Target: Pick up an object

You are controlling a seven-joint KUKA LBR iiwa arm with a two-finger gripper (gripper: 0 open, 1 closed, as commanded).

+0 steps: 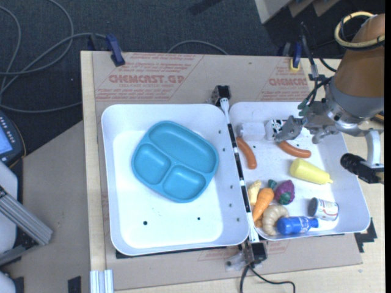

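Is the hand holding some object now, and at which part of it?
Cannot be told: the hand hovers over the sausage in the right bin.

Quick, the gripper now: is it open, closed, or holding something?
Gripper: cannot be told. It hangs over the right bin, just above a hot dog, and nothing is seen between it as held.

A dark carpet (153, 11) lies all round the desk (183, 72), black cables (36, 23) looping across it. Printed brown cardboard tops the desk, blue clamps (114, 49) pinning its far edge. A metal rail (24, 218) slants at left.
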